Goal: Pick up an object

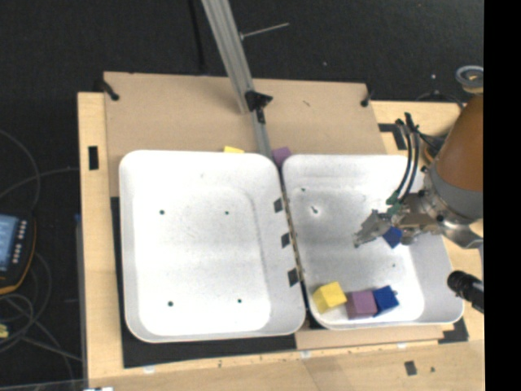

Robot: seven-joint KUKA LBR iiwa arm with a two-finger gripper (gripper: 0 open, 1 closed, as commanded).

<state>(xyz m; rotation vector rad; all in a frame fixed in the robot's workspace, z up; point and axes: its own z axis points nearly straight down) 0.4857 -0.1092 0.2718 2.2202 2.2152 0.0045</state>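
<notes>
My gripper [389, 231] hangs over the middle of the right bin [326, 194], below the arm's orange band. A small blue block [392, 237] shows between its grey fingers, and the gripper is shut on it. Along the bin's front edge lie a yellow block [329, 296], a purple block [361, 303] and a darker blue block [385, 298], side by side and apart from the gripper.
The left bin [203, 243] stands beside the right one, with a divider [286, 235] between them. A yellow piece [234, 149] and a purple piece [281, 155] lie behind the bins. A metal rail [232, 47] slants up at the back.
</notes>
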